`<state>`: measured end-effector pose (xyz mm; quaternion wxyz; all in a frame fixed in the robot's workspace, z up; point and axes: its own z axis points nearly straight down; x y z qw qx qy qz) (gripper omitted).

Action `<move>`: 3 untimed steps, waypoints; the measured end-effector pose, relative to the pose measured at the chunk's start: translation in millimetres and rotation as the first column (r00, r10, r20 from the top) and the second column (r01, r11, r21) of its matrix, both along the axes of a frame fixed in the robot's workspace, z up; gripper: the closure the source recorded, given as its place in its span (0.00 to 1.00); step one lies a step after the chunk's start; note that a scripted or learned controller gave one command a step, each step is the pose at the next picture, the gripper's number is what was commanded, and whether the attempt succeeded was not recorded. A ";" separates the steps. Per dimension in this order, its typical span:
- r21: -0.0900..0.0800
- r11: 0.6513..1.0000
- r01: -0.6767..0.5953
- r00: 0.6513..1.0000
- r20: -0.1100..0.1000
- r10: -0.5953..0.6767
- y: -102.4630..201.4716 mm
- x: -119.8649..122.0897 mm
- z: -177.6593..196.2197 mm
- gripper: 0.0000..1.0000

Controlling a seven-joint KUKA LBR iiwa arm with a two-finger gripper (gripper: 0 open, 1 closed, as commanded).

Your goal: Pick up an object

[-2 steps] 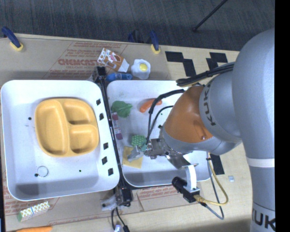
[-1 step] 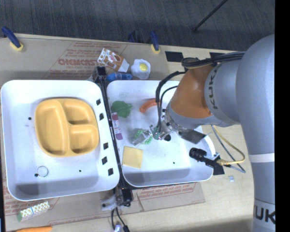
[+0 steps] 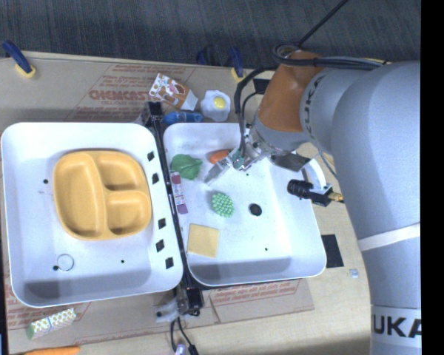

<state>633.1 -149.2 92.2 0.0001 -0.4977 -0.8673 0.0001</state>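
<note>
My gripper (image 3: 223,167) hangs low over the back of the right bin (image 3: 296,257), its tip slanting down to the left. An orange piece (image 3: 219,154) lies just behind it, partly hidden by the gripper. Immediately left of the tip is a green leafy item (image 3: 185,166). A green knobbly ball (image 3: 222,203) sits a little in front of the gripper, and a flat yellow cheese-like square (image 3: 203,239) lies nearer the front. A thin maroon bar (image 3: 179,193) rests along the bin's left wall. Nothing can be seen between the fingers.
The left bin (image 3: 22,272) holds a yellow divided tray (image 3: 103,193). Behind the bins on the cardboard lie a snack packet (image 3: 167,89), a yellow-and-white item (image 3: 216,104) and a blue object (image 3: 182,117). The grey arm (image 3: 355,139) covers the right bin's right side.
</note>
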 end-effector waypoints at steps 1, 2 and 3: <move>0.000 0.997 -0.078 0.997 -0.029 0.078 35.6 18.1 -1.0 0.00; -0.001 0.944 0.331 0.944 -0.001 -0.331 69.3 23.6 99.9 0.00; -0.002 0.879 0.477 0.879 -0.004 -0.477 37.0 22.9 42.3 0.00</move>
